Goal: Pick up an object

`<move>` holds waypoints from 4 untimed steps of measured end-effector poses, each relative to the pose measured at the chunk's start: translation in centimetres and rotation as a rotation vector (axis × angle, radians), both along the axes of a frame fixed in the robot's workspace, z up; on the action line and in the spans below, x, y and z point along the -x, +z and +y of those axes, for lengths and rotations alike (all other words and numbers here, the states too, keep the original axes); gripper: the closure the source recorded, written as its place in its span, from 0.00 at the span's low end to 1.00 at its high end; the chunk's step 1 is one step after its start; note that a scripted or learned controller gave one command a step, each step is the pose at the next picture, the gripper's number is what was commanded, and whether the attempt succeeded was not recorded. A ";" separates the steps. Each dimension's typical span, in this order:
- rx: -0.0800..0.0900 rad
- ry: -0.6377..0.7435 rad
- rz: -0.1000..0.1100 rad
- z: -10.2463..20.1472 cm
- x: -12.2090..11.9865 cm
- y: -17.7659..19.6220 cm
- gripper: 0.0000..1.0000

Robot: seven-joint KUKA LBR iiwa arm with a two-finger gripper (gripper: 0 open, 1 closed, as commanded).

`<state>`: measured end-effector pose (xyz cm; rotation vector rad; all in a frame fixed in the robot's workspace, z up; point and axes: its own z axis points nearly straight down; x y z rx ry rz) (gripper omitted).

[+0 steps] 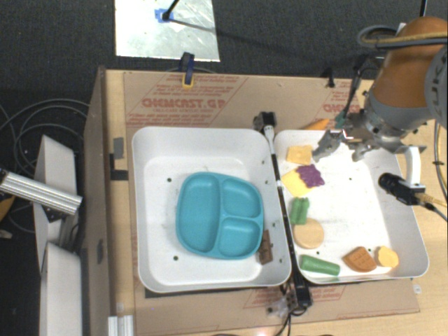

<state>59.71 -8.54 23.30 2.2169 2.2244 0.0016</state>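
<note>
Pincer (pixel 345 145) hangs over the far edge of your right white bin (pixel 399 215), fingers spread apart with nothing between them. Just beside it lie a pale yellow square slice (pixel 299 155) and a purple bunch of toy grapes (pixel 311 176). Your left white bin (pixel 157 159) carries a light blue divided plastic tray (pixel 219 214).

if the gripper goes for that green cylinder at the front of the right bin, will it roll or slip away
The green cylinder lies on its side on the right bin's smooth floor, so a nudge probably rolls it. Its rounded, glossy surface may slip between fingers unless pinched across the middle. It looks like small toy food, likely light and stiff.
</note>
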 end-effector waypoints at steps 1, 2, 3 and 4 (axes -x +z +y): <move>0.001 -0.003 0.001 -3.0 -1.3 -5.0 0.00; 0.000 0.001 0.001 -1.8 -2.8 -9.8 0.00; 0.000 0.003 -0.005 0.4 -6.5 -14.8 0.00; 0.000 -0.003 0.003 -0.7 -3.3 -14.9 0.00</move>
